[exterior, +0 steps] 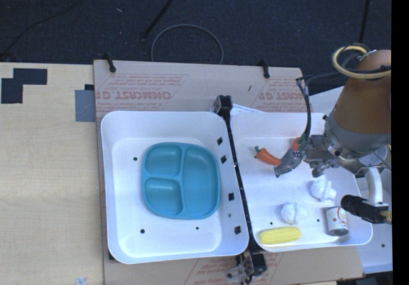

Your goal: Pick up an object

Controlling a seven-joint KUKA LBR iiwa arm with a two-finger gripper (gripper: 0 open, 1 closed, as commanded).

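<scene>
My gripper (287,165) hangs over the middle of the right bin (255,125), reaching in from the right. An orange carrot (267,156) lies just to its left, close to the tip; whether they touch is unclear. Two crumpled white lumps lie nearby, one (321,188) to the gripper's right and one (289,212) below it. A yellow corn cob (279,235) rests along the bin's near wall. A small can (335,220) stands in the near right corner.
The left bin (121,239) holds a blue divided plate (180,179). A black divider (233,175) runs between the two bins. The arm's bulky body (361,108) overhangs the right bin's far right side.
</scene>
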